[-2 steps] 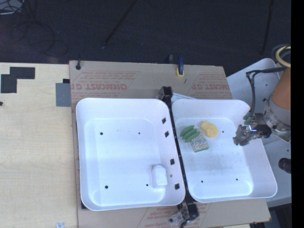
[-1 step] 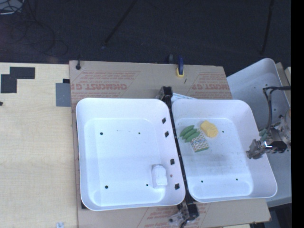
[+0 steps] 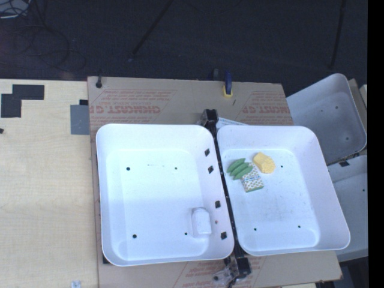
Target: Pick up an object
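Observation:
In the right bin (image 3: 324, 221) three small things lie together near its upper left part: a green pea-pod shaped piece (image 3: 239, 168), a yellow lumpy piece (image 3: 264, 162) to its right, and a small pale patterned block (image 3: 252, 182) just below them. The left bin (image 3: 111, 221) holds a white rounded object (image 3: 201, 221) near its lower right corner, hard to tell from the white floor.
Both bins rest on a brown cardboard sheet (image 3: 150, 104) over a light wooden bench (image 3: 42, 191). Black clips (image 3: 211, 161) run along the seam between the bins. A grey-white panel (image 3: 333, 113) stands at the right. A blue and yellow clamp (image 3: 228, 86) sits at the cardboard's far edge.

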You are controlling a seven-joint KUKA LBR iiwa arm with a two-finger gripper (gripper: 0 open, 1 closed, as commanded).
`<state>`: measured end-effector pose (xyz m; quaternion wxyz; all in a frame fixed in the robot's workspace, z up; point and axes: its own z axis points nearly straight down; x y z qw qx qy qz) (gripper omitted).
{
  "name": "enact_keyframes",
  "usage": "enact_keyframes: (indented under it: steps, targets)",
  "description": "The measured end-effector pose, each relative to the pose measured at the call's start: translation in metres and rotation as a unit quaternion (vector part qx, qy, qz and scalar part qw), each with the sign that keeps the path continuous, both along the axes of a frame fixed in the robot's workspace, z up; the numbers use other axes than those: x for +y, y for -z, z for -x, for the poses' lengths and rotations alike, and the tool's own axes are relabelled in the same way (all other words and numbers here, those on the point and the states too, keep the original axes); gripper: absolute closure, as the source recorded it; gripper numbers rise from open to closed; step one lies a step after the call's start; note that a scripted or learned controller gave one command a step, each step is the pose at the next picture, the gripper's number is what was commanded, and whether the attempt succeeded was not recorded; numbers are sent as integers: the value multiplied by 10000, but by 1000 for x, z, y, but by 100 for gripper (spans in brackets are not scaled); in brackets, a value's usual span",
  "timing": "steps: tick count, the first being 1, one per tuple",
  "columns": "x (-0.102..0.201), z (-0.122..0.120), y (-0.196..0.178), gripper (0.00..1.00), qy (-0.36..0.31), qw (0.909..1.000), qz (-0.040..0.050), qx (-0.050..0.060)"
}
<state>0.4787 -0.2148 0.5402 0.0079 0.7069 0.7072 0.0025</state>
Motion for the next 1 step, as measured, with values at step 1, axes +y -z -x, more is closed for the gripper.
enact_keyframes:
  steps: [1]
  targets:
    - [29,4,122,100,-6,9999,-63,142]
